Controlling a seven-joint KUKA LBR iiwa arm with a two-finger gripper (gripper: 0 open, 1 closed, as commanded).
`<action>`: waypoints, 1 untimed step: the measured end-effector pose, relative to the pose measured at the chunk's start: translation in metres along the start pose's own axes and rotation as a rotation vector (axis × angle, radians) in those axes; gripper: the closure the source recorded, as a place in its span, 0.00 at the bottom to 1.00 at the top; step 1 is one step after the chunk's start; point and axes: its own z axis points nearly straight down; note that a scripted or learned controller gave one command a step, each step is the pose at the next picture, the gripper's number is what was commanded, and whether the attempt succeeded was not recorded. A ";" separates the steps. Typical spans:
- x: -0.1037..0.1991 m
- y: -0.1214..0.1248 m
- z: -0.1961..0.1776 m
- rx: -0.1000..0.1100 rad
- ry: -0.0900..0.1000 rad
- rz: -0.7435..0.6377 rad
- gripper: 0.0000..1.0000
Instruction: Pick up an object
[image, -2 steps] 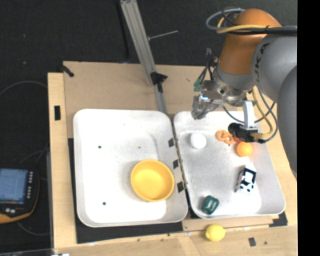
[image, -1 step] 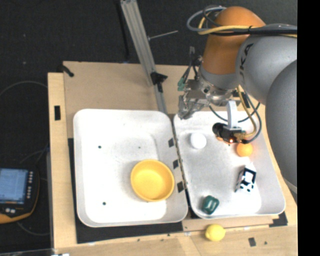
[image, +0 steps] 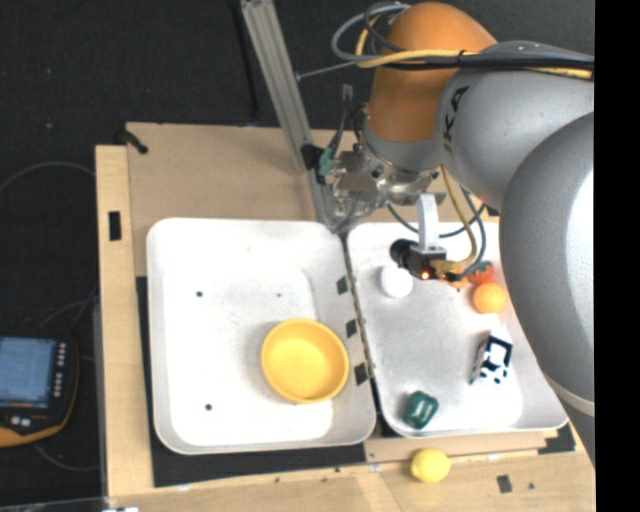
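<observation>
My gripper hangs over the far end of the divider between the two bins, under the orange band of the arm. Nothing shows between it and the bin floor. In the right bin lie a white ball, an orange ball, a black-and-white object and a dark green object. The white ball is the closest to the gripper, a little nearer the camera and to the right. A yellow bowl sits upright in the left bin, near its front right.
A yellow lemon-like thing lies on the bench just outside the right bin's front edge. A slanted metal rail rises behind the bins. The bulky grey arm covers the right bin's far right side.
</observation>
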 end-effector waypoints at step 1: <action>0.043 0.005 0.002 0.000 0.000 0.001 1.00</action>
